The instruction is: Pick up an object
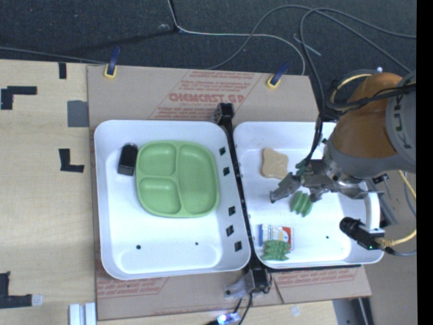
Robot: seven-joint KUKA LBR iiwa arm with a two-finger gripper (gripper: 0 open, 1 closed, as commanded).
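Robot arm reaching into the right of two white bins on a desk.

The jaws (292,189) hang low over the right bin (338,252), spread apart with nothing between them. A green object (302,204) lies just beside them at five o'clock. A tan sponge-like piece (274,162) sits near at eleven o'clock, and a small printed packet (277,234) at six o'clock. The left bin (111,242) holds a green divided plate (178,179) with a black block (127,159) at its nine o'clock.
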